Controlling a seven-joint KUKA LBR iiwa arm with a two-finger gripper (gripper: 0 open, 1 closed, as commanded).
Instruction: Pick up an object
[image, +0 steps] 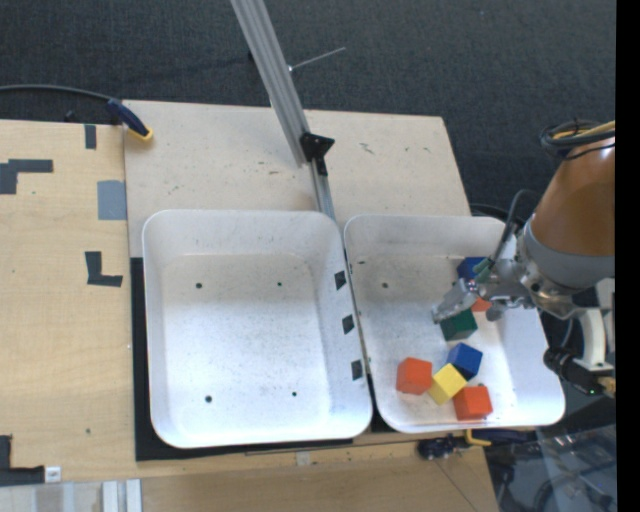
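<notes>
Down in the right bin (400, 235), the end effector (458, 305) hangs low over the bin floor, its grey metal fingers pointing left and slightly toward the near side. Whether those fingers are apart or together cannot be told from this slanted view. A dark green block (459, 324) sits directly beneath the tip, touching or nearly touching it, but nothing shows it clamped between the fingers. Just behind the tip, against the wrist hardware, a blue block (472, 267) and a small orange-red piece (483, 306) are partly hidden.

The arm (575, 215) comes in from the right edge, its rounded orange and grey body looming over the right rim of the bin, with the wrist bent down and leftward into the bin. Dark cables run beside it.

Nearer in the same bin lies a loose cluster: a second blue block (466, 358), a yellow block (448, 383) touching it, an orange block (414, 376) just to the left, and another orange block (473, 401) closest to the near rim.

The left bin (160, 300) stands beside the right one, their rims touching. Both rest on a pale wooden worktop (220, 150), and a slanted metal rail (280, 85) crosses it at the far side, ending between the bins.
</notes>
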